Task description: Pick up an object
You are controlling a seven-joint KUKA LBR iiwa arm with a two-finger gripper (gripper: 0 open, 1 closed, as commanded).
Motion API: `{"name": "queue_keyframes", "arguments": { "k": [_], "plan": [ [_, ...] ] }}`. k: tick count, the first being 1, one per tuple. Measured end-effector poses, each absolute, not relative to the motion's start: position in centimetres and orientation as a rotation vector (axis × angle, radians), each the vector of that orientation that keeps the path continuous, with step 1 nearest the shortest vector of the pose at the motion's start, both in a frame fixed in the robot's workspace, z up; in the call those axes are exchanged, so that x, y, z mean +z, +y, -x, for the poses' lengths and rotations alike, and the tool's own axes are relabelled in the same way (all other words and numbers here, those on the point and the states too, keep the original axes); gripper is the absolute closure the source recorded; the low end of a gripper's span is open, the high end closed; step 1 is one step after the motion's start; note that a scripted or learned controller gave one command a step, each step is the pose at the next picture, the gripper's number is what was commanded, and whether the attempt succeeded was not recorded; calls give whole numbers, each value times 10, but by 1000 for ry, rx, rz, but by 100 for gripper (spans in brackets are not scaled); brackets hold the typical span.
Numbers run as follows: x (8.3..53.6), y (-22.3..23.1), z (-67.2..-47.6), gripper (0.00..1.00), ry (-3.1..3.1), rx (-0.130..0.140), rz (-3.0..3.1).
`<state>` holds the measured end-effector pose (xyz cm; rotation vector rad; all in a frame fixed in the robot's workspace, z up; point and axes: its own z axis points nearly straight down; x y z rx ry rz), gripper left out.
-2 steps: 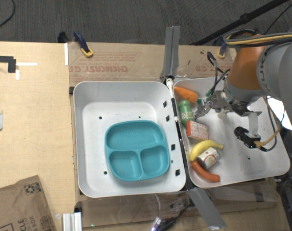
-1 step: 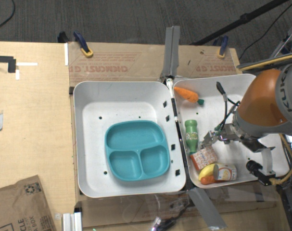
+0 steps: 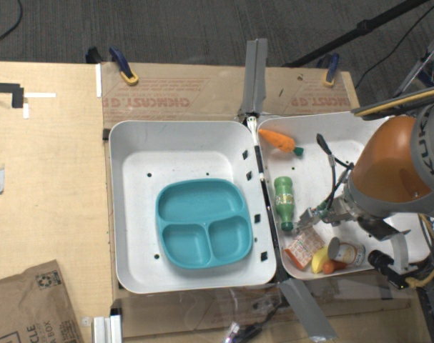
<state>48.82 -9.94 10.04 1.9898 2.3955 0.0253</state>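
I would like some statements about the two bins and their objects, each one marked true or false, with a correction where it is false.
1. The teal divided plate lies in the left bin. True.
2. The carrot lies on the teal divided plate. False: it lies in the right bin, near its far left corner.
3. The green bottle lies in the right bin, close to the wall between the bins. True.
4. The teal divided plate holds a can. False: its compartments hold nothing; the can lies in the right bin.
5. The arm reaches over the left bin. False: it is over the right bin.
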Motion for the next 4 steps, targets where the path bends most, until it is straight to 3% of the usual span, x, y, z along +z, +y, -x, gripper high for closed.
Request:
{"name": "queue_keyframes", "arguments": {
  "k": [1, 2, 3, 4],
  "plan": [
    [100, -110, -560, 0, 2275, 20, -2151],
    [102, -139, -648, 0, 2176, 23, -2244],
    [101, -113, -567, 0, 2313, 20, -2097],
    [100, -113, -622, 0, 2058, 17, -2360]
  ]
}}
